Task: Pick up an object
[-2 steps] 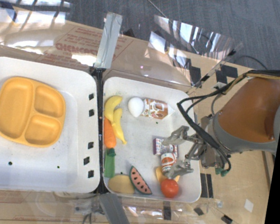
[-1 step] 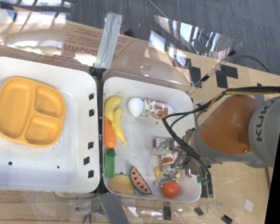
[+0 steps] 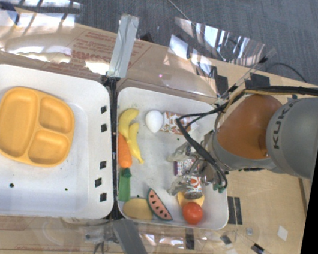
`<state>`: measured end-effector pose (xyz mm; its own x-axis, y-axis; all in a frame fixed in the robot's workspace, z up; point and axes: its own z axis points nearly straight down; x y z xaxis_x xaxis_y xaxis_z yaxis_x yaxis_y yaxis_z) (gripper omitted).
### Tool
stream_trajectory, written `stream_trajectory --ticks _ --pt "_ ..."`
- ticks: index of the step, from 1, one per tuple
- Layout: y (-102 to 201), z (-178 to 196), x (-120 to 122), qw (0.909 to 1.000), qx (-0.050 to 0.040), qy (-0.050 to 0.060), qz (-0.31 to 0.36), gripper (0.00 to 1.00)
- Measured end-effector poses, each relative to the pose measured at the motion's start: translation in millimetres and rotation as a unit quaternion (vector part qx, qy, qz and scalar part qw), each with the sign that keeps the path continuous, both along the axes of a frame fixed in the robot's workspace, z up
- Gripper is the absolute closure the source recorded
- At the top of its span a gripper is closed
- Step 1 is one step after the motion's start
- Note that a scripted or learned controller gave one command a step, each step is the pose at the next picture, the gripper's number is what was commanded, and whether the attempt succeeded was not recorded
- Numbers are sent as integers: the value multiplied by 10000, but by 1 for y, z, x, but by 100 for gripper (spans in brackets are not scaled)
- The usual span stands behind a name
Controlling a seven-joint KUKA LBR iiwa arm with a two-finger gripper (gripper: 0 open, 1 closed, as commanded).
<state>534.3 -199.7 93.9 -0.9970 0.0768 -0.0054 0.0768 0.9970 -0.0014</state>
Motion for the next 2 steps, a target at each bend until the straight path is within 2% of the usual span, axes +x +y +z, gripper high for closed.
stream_trajectory --ticks 1,2 --pt "2 11 2 10000 -4 -12 43 100" --pt "15 153 33 9998 -10 -30 211 100"
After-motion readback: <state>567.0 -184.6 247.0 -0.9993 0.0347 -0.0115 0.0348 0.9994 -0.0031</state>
